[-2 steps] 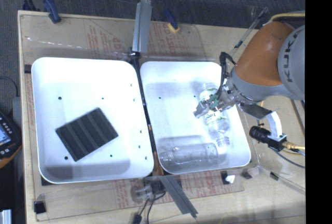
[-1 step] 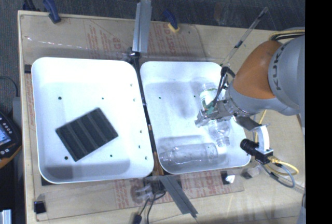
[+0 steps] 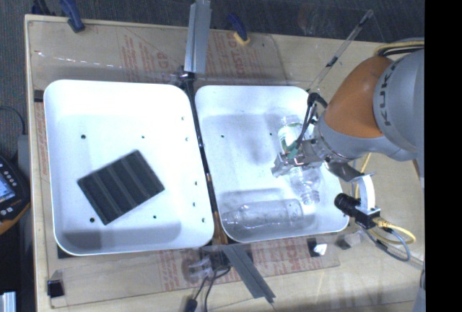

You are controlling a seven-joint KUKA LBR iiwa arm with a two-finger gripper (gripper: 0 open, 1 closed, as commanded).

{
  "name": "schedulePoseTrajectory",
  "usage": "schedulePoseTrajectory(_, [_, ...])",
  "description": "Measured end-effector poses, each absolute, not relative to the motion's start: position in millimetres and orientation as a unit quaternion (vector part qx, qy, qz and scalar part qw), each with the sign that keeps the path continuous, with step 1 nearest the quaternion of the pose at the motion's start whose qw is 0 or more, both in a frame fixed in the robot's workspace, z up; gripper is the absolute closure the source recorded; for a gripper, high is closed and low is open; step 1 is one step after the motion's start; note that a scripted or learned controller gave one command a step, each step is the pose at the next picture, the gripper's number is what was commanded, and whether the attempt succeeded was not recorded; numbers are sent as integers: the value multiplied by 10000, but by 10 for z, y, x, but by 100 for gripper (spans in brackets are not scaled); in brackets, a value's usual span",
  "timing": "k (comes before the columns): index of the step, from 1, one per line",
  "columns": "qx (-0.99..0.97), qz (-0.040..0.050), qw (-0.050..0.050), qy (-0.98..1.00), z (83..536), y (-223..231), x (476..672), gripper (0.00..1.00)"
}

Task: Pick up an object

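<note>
- Clear plastic bottle [image 3: 263, 215] lies on its side along the right white bin's [image 3: 238, 105] near edge, its long axis running left-right.
- Gripper [image 3: 294, 159] sits mid-bin near the right wall; finger state cannot be told.
- Dark ribbed rectangular panel [image 3: 120, 185] lies in the left white bin [image 3: 108, 97].

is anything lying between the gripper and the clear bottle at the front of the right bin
Nothing solid that I can see. The gripper sits over the right bin, and the clear plastic bottle lies just nearer the front wall, with bare bin floor between them.

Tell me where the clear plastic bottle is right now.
The clear plastic bottle lies on its side along the near edge of the right bin, just below the end effector.
</note>
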State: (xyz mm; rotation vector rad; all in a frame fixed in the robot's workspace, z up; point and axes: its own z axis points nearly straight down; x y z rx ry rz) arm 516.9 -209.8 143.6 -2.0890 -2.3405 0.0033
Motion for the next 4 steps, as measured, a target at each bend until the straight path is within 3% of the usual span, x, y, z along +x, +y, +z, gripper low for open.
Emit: schedulePoseTrajectory(4, [-6659, 11, 22, -7461, 1436, -2098, 5169, 0])
